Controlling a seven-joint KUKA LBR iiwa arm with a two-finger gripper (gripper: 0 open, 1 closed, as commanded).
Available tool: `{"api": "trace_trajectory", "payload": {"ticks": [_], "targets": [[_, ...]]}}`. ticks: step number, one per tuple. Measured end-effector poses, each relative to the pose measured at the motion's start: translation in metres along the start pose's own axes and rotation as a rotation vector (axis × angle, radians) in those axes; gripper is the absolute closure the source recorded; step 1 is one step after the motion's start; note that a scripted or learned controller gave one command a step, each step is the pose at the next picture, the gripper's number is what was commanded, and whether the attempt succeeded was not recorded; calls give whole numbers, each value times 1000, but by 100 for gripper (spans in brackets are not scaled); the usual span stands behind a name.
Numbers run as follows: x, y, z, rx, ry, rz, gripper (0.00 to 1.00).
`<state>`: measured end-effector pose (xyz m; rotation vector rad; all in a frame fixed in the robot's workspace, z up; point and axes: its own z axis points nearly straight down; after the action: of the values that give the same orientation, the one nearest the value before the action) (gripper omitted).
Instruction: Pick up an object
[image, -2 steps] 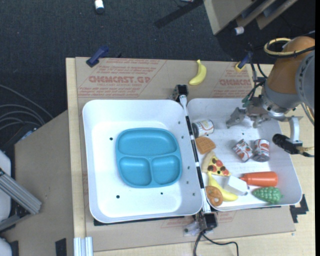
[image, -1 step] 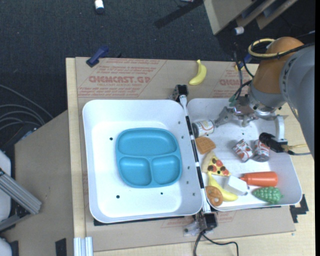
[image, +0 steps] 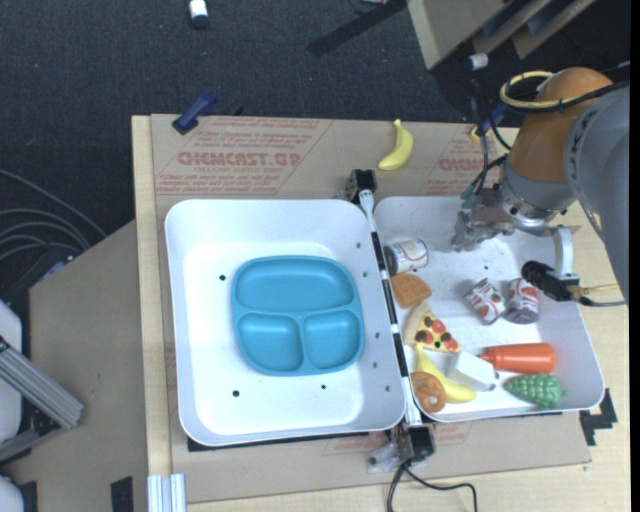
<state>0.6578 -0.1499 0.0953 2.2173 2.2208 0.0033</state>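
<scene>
My claw (image: 470, 232) hangs over the far part of the right bin (image: 590, 345), near its back wall, at the end of my grey arm (image: 560, 130) with the orange band. I cannot tell from this slanted view whether it is spread or pressed together, and I see nothing between its tips; below it is bare white floor. Nearest to it is a small can (image: 405, 255), lying on its side just to the left against the divider between the bins, its long axis running roughly left to right. In front of that sits a brown cookie (image: 410, 291), then a pizza slice (image: 436, 333) with its length running diagonally from far left to near right. Two crumpled wrappers (image: 502, 299) lie side by side in the middle of the bin, near my claw but apart from it. Toward the near edge an orange carrot (image: 518, 357) lies left to right, with green grapes (image: 534, 389) just in front of it, and a yellow banana (image: 447, 385) curving beside a pretzel (image: 428, 388) and under a white block (image: 474, 371). The left bin (image: 190, 300) holds a blue divided plate (image: 296, 313). Another banana (image: 396, 148) rests on the bench (image: 260, 155) behind the bins.
</scene>
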Motion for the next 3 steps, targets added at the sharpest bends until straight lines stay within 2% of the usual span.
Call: {"api": "trace_trajectory", "payload": {"ticks": [1,2,3], "targets": [[0,0,0,1,0,0,0],[0,1,-10,-2,0,0,100],[0,0,-10,-1,0,0,0]]}}
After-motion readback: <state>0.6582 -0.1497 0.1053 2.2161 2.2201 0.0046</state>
